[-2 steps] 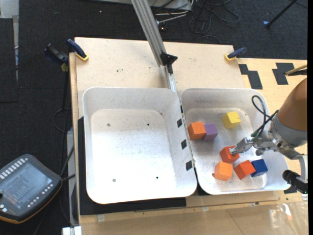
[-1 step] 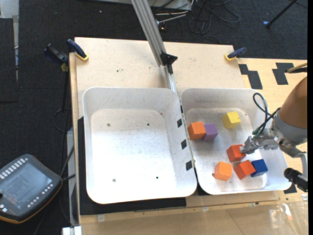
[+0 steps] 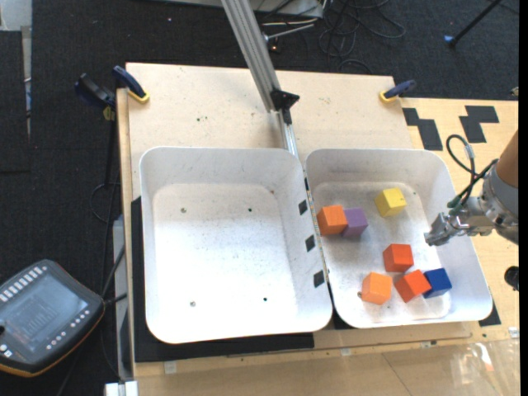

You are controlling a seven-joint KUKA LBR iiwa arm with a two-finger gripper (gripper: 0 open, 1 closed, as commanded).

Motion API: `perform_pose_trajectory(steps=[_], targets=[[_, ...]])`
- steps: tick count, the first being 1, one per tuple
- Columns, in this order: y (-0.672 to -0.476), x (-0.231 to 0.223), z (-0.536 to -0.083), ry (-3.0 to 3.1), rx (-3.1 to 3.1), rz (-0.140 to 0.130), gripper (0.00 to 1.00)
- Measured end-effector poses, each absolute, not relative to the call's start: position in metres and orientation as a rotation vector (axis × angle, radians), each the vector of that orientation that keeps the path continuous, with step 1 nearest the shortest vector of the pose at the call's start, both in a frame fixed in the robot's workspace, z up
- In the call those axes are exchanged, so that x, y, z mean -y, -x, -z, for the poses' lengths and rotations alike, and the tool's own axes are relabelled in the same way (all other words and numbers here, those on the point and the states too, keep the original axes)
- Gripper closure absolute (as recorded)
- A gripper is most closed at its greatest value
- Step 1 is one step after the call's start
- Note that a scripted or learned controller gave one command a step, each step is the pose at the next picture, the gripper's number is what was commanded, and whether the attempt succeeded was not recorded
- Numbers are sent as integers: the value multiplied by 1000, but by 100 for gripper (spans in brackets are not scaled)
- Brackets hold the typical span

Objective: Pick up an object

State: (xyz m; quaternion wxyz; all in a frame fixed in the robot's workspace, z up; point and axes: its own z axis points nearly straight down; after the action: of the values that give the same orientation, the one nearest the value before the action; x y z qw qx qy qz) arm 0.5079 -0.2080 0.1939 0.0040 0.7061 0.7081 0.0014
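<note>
your gripper point(image 3: 437, 234) sits at the right rim of the right bin point(image 3: 363, 162), with the arm point(image 3: 505, 190) reaching in from the right. it is small and partly blurred here, so you cannot tell how far the claw is parted, and nothing can be made out between its tips.

the candidates all lie in that bin. a yellow cube point(image 3: 391, 201) sits alone toward the back. an orange cube point(image 3: 332, 219) touches a purple cube point(image 3: 355, 220) near the divider. a red cube point(image 3: 398, 256) sits near the middle, close to the claw. in the front corner another orange cube point(image 3: 377, 288) lies just beside a second red cube point(image 3: 412, 285), which touches a blue cube point(image 3: 437, 281). the left bin point(image 3: 165, 165) is beside it.

watch for these, in my judgement:
- come straight down from here and you may strike the bin's rim or wall.
- go for the red-blue pair and a finger will likely land on the neighbour, pushing both aside or wedging.
- the same holds for the orange-purple pair.
- the lone red or yellow cube looks safer, though an off-centre close could spin it out.
</note>
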Motion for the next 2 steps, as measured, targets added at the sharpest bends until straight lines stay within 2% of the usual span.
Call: perform_pose_trajectory(steps=[1, 2], targets=[[-509, 208, -204, -2216, -2222, -2, 100], [-521, 160, -211, -2211, -2229, -4, 100]])
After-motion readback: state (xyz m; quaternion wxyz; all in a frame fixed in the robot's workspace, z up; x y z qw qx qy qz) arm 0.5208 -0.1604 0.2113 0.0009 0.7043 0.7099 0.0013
